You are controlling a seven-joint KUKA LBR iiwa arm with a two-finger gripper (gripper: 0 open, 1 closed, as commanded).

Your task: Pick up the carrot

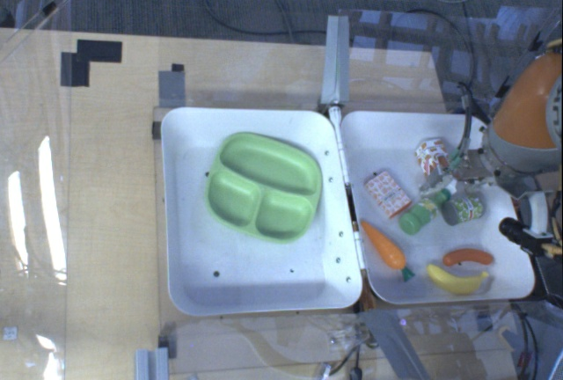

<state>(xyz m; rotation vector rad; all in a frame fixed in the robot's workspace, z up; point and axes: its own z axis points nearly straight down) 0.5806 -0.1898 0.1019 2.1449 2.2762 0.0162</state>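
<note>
Arm: the grey arm [528, 119] enters from the right edge, its orange band bulking over the far right side of the right bin, wrist angled down and leftward into the bin.
Gripper: the gripper [459, 176] sits low among the clutter in the right bin's upper right part, just above the grey-green can and near the green bottle.
Grip state: cannot tell; the tip is lost among the objects around it, and nothing can be made out as held.
Carrot: the carrot [385, 245] lies flat on the floor of the right bin [378, 127], near its left wall and toward the front; it is orange, tapered, lying on a slant from upper left to lower right, with a small dark green stub at its lower right end.
Carrot neighbours: it lies well apart from the gripper; the banana [457, 279] lies to its right near the front wall, with a red sausage [468, 258] just above the banana.
Other items: a red-and-white patterned packet [387, 193] lies above the carrot, a green bottle [417, 216] beside it, a grey-green can [464, 209] further right, and a small red-and-white carton [430, 155] toward the back.
Left bin: the left bin [189, 277] holds a green divided plate [263, 186] with three compartments.
</note>
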